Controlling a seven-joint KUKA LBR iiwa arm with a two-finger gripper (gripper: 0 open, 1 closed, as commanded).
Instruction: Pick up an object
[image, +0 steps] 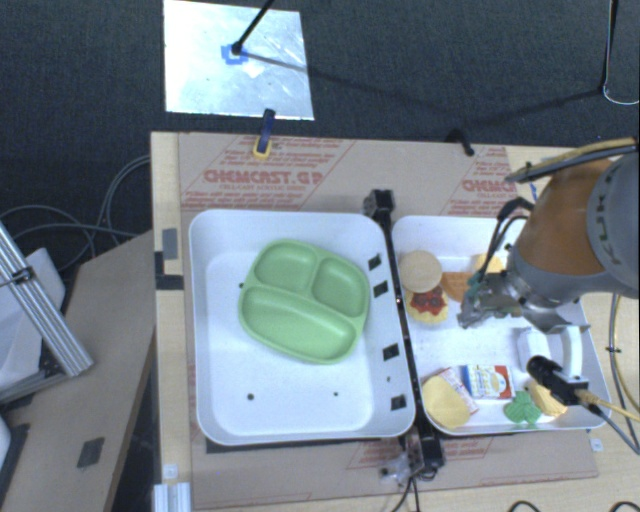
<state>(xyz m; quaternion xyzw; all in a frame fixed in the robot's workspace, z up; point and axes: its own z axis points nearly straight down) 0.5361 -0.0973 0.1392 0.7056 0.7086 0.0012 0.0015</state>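
I work in a robotics lab: my bench is a printed brown cardboard sheet (300, 175), with loose black cables (120, 190) and aluminium framing rails (40, 310) alongside.

two bins sat side by side on the bench, and in the left bin (215, 330) a divided plate (304, 300) lay near the middle. in the right bin (435, 232) a toy burger (423, 285) lay at the left, hard by the dividing wall, with the gripper (474, 308) just to its right. along the near edge sat a round yellow piece (447, 400), a small carton (484, 381) right of it, then a leafy toy (520, 408) near the corner.
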